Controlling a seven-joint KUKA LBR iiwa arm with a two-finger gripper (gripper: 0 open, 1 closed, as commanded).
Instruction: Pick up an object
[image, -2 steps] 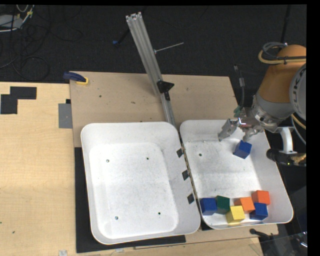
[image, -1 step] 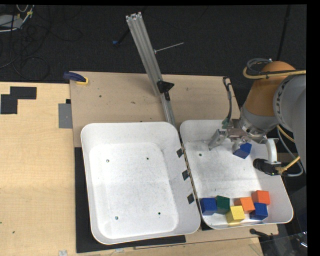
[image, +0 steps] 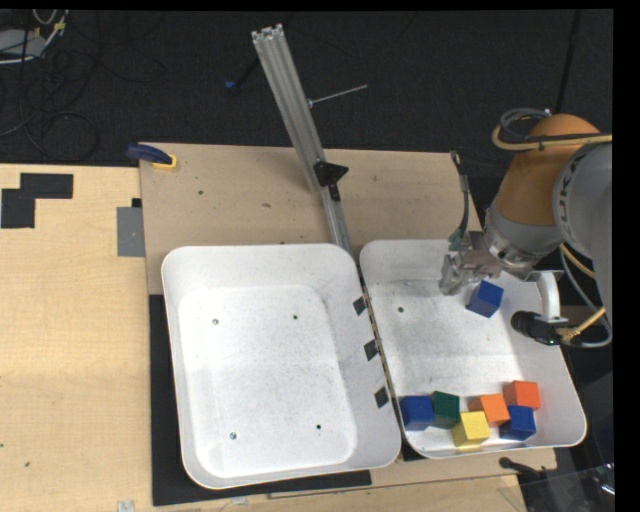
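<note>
A small blue cube (image: 486, 298) hangs just below my hand (image: 465, 272), over the upper part of the right bin (image: 440, 330). The cube sits tilted, one corner pointing down, and it looks raised off the bin floor rather than resting on it. Its top edge meets the lower tips of my hand, so I judge that my hand is pinching the cube, though the contact is small in this view and the grip looks to be on one edge rather than square across the faces.

My arm (image: 545, 195) comes in from the right of that bin, grey with an orange band above the wrist, bent down toward the cube.

Along the bin's near edge lies a cluster of other cubes, well apart from the blue cube I carry: a blue one (image: 416, 411), a dark green one (image: 444, 407), a yellow one (image: 471, 428), an orange one (image: 494, 408), a red-orange one (image: 524, 394) and another blue one (image: 518, 423), all touching or nearly touching.

To the left of the right bin, side by side with it, is the left bin (image: 190, 290), joined by small black clips. Both rest on the pale wooden bench (image: 70, 330). A slanted metal rail (image: 298, 120) rises behind the bins.

I judge the task to be at the lifting step, the grasp made and the cube clear of the floor. The next move calls for a steady rise without jerks, since an edge grip on a tilted cube could slip.
</note>
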